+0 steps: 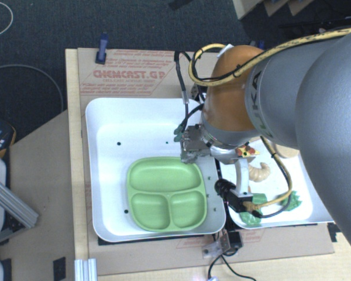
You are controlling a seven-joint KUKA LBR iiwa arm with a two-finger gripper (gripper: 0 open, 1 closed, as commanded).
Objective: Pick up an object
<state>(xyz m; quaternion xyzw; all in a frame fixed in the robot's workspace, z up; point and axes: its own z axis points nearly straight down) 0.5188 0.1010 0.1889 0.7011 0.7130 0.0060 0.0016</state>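
Where the left bin (105, 127) held the only large item, a pale green divided plate (167, 192) lay flat in its near half, with one long compartment across the far side and two smaller ones toward the viewer. The plate's right edge sat close against the bin's right wall, and its far right corner lay just under the metal end of the arm. The rest of that bin's white floor showed a few small dark specks.

The hand (190, 148) hung over the plate's far right corner, at the boundary between the two bins. Whether it touched the plate could not be told from the slanted view, and whether it was spread or pressed together could not be told either, since the wrist hid that part. Nothing was visibly gripped in it.

Above it rose the orange band (231, 92) of the arm, wrapped by a yellow and black cable (202, 57), and the broad grey arm (316, 92) crossed the right side of the view.

In the right bin (316, 215), largely covered by the arm, a beige curled object (258, 171) lay beside a small red and yellow piece (245, 151). Nearer the viewer, a green leafy-looking object (292, 201) and another green piece (250, 218) lay by a black cable fitting (225, 189).

Both bins rested on a wooden counter (82, 227) whose far strip carried red printed lettering (128, 73), with a blue clamp (102, 48) at its far edge. Dark carpet (47, 16) surrounded it.
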